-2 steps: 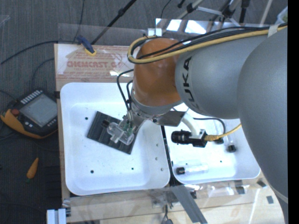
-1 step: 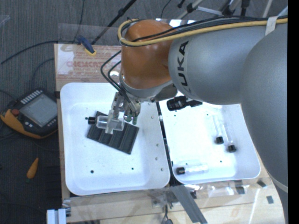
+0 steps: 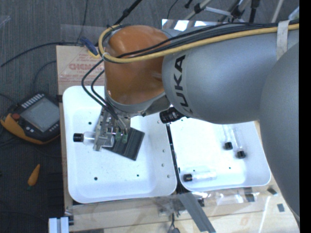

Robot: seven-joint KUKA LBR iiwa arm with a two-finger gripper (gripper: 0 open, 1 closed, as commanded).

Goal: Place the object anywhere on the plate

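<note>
While the arm leans in from the right, its tool hangs low over the left bin — how far open it stands I cannot tell from this angle. A clear tube with a black cap lies flat on that bin's floor, cap pointing away from the tool, its other end reaching the tool's tip. In the right bin lie three more capped tubes — a long tube by the near wall and two short ones, the second tube just beside the third tube.
</note>
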